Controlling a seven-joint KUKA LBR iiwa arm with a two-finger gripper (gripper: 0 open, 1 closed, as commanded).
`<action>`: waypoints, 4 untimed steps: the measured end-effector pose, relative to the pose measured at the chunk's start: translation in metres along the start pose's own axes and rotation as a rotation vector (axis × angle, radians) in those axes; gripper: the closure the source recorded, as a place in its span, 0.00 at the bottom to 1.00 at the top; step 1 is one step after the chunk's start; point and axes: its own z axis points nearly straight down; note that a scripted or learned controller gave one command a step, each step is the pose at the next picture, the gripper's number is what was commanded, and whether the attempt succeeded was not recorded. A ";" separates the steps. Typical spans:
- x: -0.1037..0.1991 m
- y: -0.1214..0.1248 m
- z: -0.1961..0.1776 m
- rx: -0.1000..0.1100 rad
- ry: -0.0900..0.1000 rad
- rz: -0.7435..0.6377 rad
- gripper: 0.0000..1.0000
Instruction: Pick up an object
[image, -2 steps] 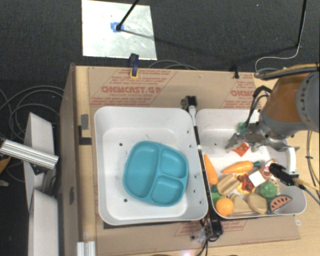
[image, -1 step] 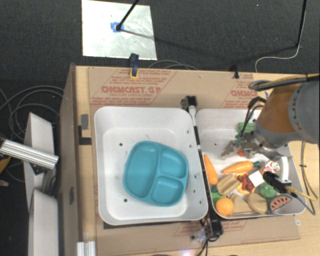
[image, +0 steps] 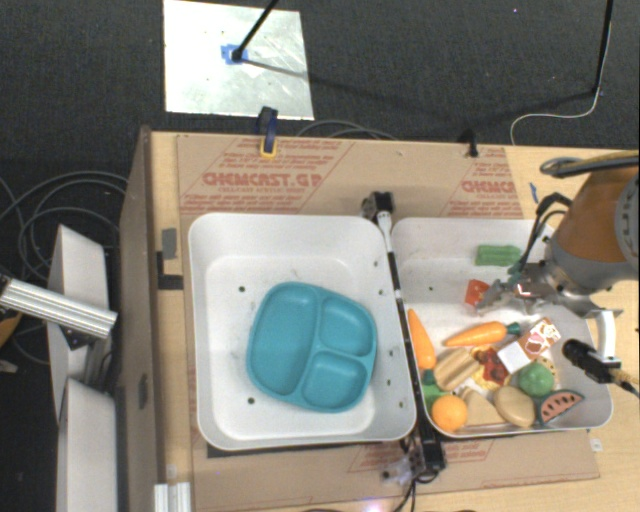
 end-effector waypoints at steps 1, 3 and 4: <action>0.013 0.089 0.001 0.024 0.005 -0.005 0.00; 0.038 -0.007 0.001 0.007 0.004 -0.001 0.00; 0.047 0.067 0.000 -0.005 0.002 -0.010 0.00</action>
